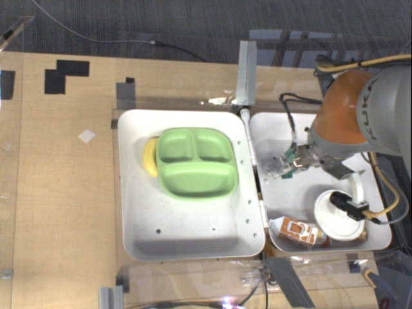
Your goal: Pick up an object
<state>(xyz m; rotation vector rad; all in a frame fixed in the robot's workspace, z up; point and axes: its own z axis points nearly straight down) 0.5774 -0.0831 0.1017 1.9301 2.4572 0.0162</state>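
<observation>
My gripper hangs low over the upper left part of the right bin, pointing left toward the divider between the bins. I see nothing between its tips. A white round cup stands at the front right of that bin, partly covered by the wrist hardware. An orange-brown packet with a white label lies on its side along the front wall, left of the cup. In the left bin sits a green divided plate, and a yellow banana peeks out from under its left edge.
The grey arm with its orange band reaches in over the right bin's back right corner. A metal post rises behind the wall between the bins. Bare white floor lies in the front half of the left bin.
</observation>
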